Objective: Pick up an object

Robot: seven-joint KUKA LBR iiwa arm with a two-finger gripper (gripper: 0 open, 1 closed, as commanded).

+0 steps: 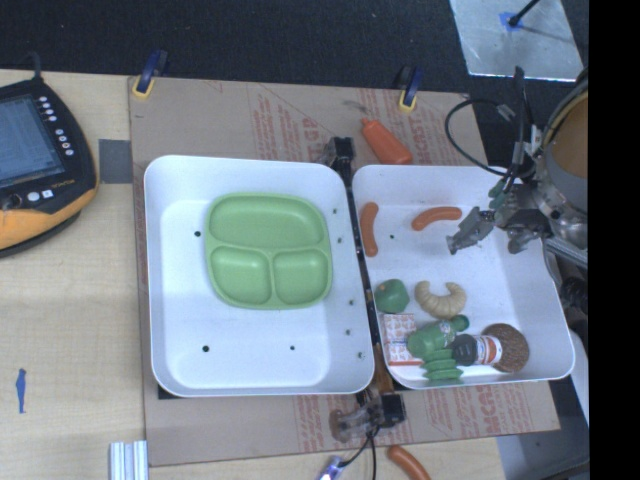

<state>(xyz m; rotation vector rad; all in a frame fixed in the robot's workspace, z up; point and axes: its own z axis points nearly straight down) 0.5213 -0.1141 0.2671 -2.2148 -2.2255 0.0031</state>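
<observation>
The right bin (540,268) holds several toy foods. Two orange sausages lie near its far side, one upright by the left wall (369,228) and one lying across (437,217). Nearer the front are a green pepper (391,294), a tan croissant (442,298), a green leafy toy (434,345), a small bottle (479,350) and a brown cookie (511,346). My gripper (493,238) hangs over the bin's right part, just right of the lying sausage. It is open, with nothing between its fingers.
The left bin (180,348) carries a green divided plate (270,249). An orange carrot (385,142) lies on the cardboard behind the bins, and another orange piece (410,461) lies in front. A teach pendant (35,163) rests at the far left.
</observation>
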